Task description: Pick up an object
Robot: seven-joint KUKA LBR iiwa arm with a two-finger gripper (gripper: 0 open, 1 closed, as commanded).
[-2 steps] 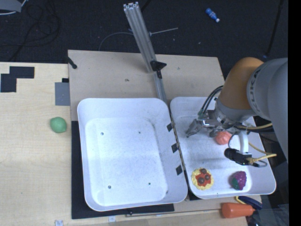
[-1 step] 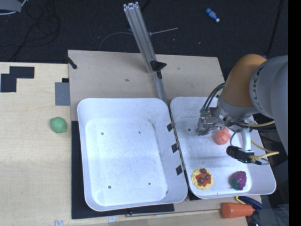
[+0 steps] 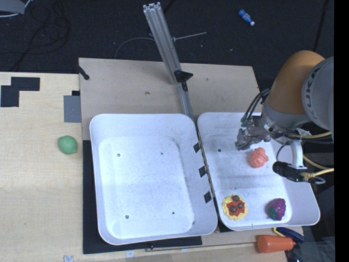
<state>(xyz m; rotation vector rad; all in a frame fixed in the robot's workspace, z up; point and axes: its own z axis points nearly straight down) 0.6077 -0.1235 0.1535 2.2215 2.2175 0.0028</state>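
In the right bin [image 3: 229, 168] lie three small toys: an orange-pink piece [image 3: 258, 158] in the upper middle, a yellow round one with red dots [image 3: 234, 207] near the front, and a purple grape bunch [image 3: 276, 208] at the front right. My gripper [image 3: 246, 139] hangs just above and to the left of the orange-pink piece, close to it, with nothing visibly between its fingers.
The left bin [image 3: 143, 176] sits beside the right one, divided by a rim with black clips. A green ball [image 3: 68, 144] rests on the wooden bench at far left. An orange carrot-like toy [image 3: 274, 243] lies outside the front right corner. A metal rail [image 3: 166, 42] slants behind the bins.
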